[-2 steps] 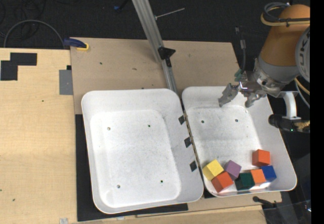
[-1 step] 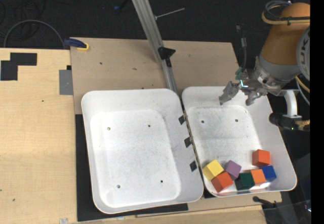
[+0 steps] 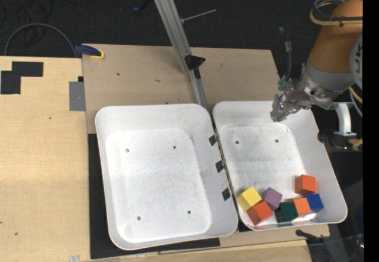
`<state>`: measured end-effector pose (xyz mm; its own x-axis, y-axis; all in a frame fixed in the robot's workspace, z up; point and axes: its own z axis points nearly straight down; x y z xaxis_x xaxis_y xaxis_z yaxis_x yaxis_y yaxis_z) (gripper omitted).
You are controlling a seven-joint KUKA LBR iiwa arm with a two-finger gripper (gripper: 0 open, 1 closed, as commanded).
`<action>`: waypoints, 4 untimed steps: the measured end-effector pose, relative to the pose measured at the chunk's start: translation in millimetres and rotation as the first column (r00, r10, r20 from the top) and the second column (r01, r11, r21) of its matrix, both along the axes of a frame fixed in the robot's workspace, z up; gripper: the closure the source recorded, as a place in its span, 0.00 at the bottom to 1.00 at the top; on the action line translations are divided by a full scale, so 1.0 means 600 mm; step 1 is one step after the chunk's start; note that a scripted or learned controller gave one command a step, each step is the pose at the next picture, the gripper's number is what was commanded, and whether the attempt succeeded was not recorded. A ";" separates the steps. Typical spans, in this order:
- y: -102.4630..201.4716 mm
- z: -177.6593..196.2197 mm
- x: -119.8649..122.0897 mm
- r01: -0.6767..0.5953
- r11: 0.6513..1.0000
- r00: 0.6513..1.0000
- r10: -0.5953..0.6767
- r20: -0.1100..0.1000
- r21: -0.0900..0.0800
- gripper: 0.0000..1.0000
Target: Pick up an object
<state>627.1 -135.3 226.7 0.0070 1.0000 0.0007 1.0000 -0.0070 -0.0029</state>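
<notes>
Several coloured blocks lie along the near edge of the right bin (image 3: 254,114): a yellow block (image 3: 250,197), a purple block (image 3: 272,197), a red-orange block (image 3: 259,212), a dark green block (image 3: 286,212), an orange block (image 3: 301,205), a blue block (image 3: 314,202) and another red-orange block (image 3: 305,184). My gripper (image 3: 280,113) hangs over the far right corner of that bin, well away from the blocks. Nothing shows between its fingers.
The left bin (image 3: 106,122) stands beside the right one, with black clips (image 3: 219,165) along the seam. A slanted aluminium rail (image 3: 176,33) rises behind the bins. A wooden bench surface (image 3: 35,136) spreads to the left.
</notes>
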 end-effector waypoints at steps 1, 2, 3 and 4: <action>0.110 0.102 0.024 -0.014 1.000 1.000 0.014 0.008 0.001 1.00; 0.234 0.243 0.014 -0.014 1.000 1.000 0.014 0.010 0.002 1.00; 0.230 0.251 0.013 -0.017 1.000 1.000 0.017 -0.001 -0.002 1.00; 0.222 0.204 -0.049 -0.004 1.000 1.000 0.004 -0.005 -0.001 1.00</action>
